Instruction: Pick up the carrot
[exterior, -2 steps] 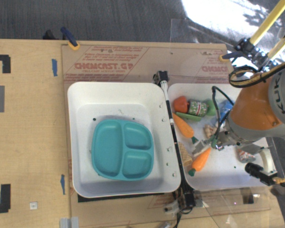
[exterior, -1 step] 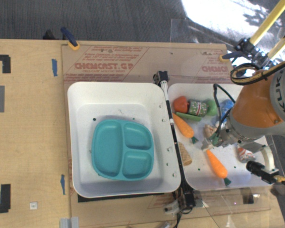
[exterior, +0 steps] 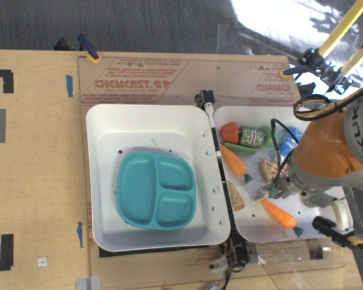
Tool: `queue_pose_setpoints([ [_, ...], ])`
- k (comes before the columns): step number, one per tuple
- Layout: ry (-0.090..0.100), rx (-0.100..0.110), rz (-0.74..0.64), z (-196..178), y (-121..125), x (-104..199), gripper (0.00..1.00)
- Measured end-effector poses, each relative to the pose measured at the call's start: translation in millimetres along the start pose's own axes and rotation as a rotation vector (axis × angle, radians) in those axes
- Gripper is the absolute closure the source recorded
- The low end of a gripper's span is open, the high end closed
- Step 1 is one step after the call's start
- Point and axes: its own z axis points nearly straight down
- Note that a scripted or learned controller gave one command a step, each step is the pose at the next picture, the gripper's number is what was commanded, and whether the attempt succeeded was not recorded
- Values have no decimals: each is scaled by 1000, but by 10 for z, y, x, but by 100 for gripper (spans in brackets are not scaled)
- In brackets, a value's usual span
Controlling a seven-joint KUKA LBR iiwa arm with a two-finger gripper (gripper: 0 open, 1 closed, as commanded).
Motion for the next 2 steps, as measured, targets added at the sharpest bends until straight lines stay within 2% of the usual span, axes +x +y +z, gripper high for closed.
queue_pose_setpoints([
  [1,-3,-7,2,-102,25,-4,100],
  [2,-2,-5,2,-96,19,-3,0],
])
